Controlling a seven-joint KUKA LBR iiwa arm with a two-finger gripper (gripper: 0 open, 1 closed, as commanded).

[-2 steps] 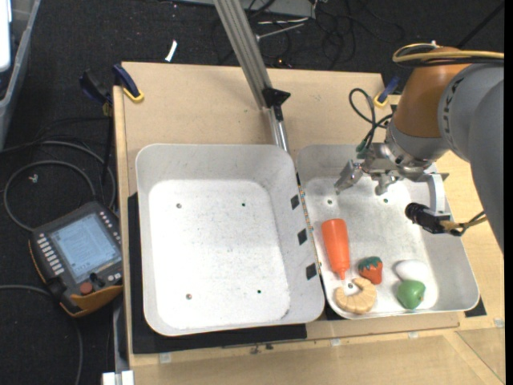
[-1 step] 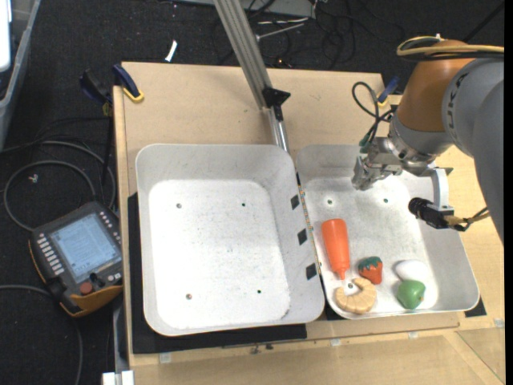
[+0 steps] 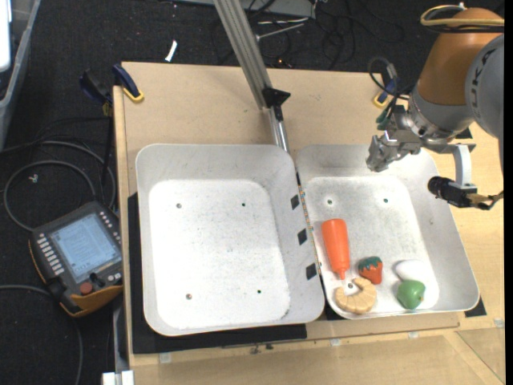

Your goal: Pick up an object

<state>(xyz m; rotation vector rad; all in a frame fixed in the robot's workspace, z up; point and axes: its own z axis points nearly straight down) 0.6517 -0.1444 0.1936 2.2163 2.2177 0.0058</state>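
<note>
The right bin (image 3: 433, 223) holds an orange carrot (image 3: 336, 245) near its left wall. A small red strawberry-like piece (image 3: 370, 269), a tan cookie-shaped piece (image 3: 355, 297), a green pepper-like piece (image 3: 410, 293) and a pale white object (image 3: 409, 270) lie along its front. My gripper (image 3: 379, 157) hangs over the bin's far edge, well behind all these objects. Nothing shows between its fingers.
The left bin (image 3: 160, 175) lies beside the right one on the wooden bench (image 3: 200, 103). A slanted metal rod (image 3: 244, 42) reaches down to the bins' shared far corner. A teach pendant (image 3: 76, 251) rests off the bench at left. Clamps (image 3: 124, 83) grip the far corners.
</note>
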